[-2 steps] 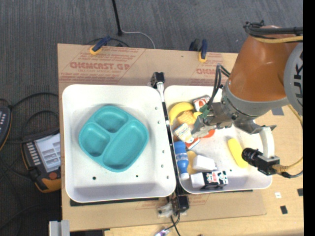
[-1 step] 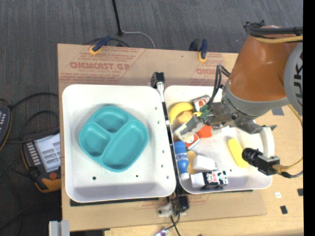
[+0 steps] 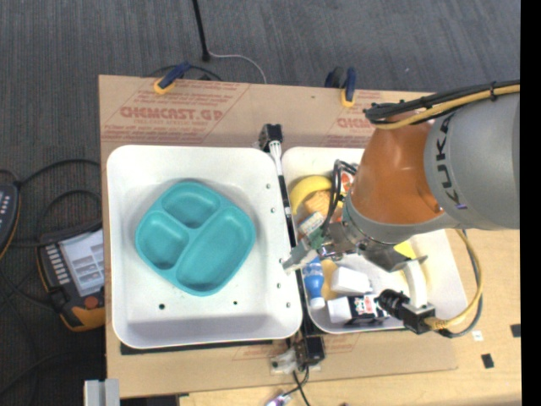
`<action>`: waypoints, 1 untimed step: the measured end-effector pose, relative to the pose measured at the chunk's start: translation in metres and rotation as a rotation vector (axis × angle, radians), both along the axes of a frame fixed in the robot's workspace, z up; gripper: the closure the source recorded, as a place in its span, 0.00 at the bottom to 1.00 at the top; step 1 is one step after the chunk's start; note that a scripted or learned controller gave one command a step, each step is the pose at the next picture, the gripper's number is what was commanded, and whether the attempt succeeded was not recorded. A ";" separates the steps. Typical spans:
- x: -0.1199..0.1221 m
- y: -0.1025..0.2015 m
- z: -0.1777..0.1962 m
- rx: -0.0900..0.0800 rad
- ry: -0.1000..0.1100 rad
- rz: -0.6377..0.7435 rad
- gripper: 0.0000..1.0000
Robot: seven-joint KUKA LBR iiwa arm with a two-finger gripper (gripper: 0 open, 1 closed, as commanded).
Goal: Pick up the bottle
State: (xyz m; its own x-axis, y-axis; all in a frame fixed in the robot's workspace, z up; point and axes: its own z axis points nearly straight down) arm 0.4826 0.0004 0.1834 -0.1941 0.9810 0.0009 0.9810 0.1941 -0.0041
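Observation:
In the right bin (image 3: 452, 290) a small bottle with a blue end (image 3: 314, 283) lies near the left wall. Beside it at the front lies a white container with a dark label (image 3: 355, 308). My gripper (image 3: 306, 245) reaches down just above the blue-ended bottle, at the left side of the right bin. The orange wrist band (image 3: 393, 184) and grey arm hide most of it and cover the middle of the bin. I cannot make out anything held.
A yellow, rounded object (image 3: 308, 194) lies at the back of the right bin. A teal divided plate (image 3: 196, 235) sits in the left bin (image 3: 135, 311). Cables loop from the arm over the right bin's front right corner. Clamps (image 3: 347, 87) hold the board's far edge.

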 end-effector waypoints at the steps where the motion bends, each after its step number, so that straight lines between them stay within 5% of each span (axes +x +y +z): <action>1: 0.000 0.064 0.000 -0.002 -0.001 -0.455 0.00</action>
